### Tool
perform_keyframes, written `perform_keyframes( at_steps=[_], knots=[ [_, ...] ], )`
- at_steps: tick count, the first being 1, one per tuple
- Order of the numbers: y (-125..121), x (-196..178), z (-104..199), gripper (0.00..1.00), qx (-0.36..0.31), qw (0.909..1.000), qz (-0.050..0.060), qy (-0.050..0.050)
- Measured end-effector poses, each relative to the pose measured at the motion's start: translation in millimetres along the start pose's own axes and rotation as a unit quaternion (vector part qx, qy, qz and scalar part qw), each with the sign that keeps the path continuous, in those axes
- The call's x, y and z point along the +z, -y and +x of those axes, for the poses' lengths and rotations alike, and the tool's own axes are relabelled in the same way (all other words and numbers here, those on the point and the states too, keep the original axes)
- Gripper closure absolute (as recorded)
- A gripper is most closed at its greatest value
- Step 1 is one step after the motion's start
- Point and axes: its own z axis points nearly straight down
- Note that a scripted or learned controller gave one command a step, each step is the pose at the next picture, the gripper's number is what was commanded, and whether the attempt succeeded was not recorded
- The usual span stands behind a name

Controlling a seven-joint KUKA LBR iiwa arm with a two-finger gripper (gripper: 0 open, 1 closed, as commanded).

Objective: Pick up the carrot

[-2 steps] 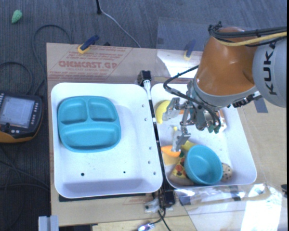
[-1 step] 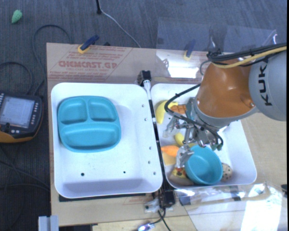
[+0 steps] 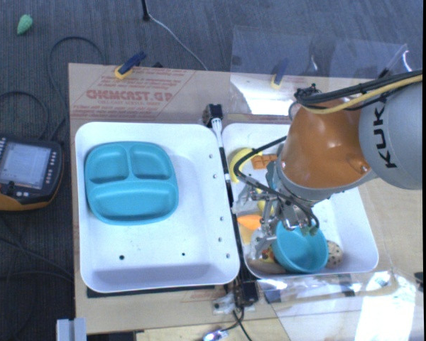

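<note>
gripper (image 3: 280,222) grip state unclear | carrot (image 3: 248,222) just left | right bin (image 3: 366,229)

The carrot (image 3: 248,222) is a small orange piece lying in the right bin (image 3: 366,241), close to that bin's left wall. Only part of it shows, as an orange patch; the rest is hidden under the gripper parts above it. It sits just left of the blue cup (image 3: 299,251), slightly farther from the bin's near edge.
</note>
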Motion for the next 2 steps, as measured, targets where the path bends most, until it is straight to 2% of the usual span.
perform_keyframes(
  at_steps=[1,2],
  knots=[
    [8,0,-25,0.0,0.165,0.9862,0.001,0.0],
    [-9,0,4,0.0,0.216,0.9764,0.001,0.0]
  ],
)
